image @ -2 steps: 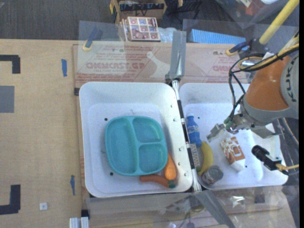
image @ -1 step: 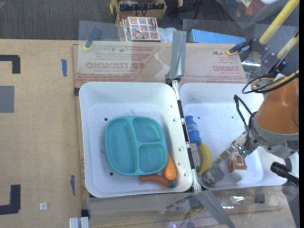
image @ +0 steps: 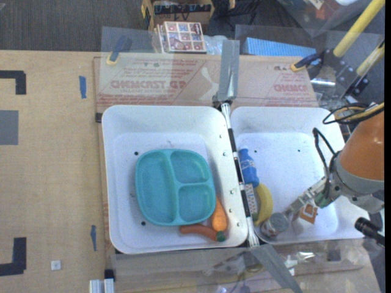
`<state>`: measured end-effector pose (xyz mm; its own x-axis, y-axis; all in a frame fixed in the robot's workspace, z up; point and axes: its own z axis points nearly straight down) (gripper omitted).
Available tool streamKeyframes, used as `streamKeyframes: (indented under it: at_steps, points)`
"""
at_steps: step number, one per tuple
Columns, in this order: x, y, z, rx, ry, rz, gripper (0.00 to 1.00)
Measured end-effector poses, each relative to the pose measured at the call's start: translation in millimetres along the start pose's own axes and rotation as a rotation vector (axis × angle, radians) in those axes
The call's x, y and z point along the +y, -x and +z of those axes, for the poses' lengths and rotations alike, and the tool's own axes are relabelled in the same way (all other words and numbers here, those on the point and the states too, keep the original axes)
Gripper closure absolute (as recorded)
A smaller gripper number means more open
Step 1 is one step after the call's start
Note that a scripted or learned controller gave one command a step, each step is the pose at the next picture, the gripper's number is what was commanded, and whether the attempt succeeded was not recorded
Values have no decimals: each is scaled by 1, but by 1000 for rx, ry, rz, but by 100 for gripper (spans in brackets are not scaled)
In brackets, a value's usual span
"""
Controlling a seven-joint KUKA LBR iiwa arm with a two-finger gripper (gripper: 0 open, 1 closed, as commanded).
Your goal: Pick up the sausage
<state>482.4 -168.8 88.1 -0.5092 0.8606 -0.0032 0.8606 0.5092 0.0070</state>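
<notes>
The sausage (image: 197, 229), thin and reddish brown, lies flat in the left bin (image: 116, 182) near its front edge, just in front of the teal divided plate (image: 176, 187). An orange carrot (image: 219, 216) with a green tip rests against the sausage's right end. My gripper (image: 301, 208) is low in the right bin (image: 287, 139), near its front, well to the right of the sausage and across the wall between the bins. It sits next to a grey round can (image: 276, 224). Nothing of the sausage is near it.
A blue bottle (image: 247, 166) and a yellow banana (image: 264, 204) lie along the right bin's left wall. A small orange and white item (image: 309, 214) sits by the gripper. The arm's orange band (image: 366, 151) hangs over the bin's right side.
</notes>
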Motion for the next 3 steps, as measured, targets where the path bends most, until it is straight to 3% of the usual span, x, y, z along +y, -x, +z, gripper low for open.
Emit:
streamKeyframes:
  at_steps: [1, 2, 3]
  points:
    - [16, -33, -8, 1, -7, 363, 0]
    - [15, 3, 0, 1, -1, 473, 0]
    - [18, 13, 1, 0, -2, 453, 0]
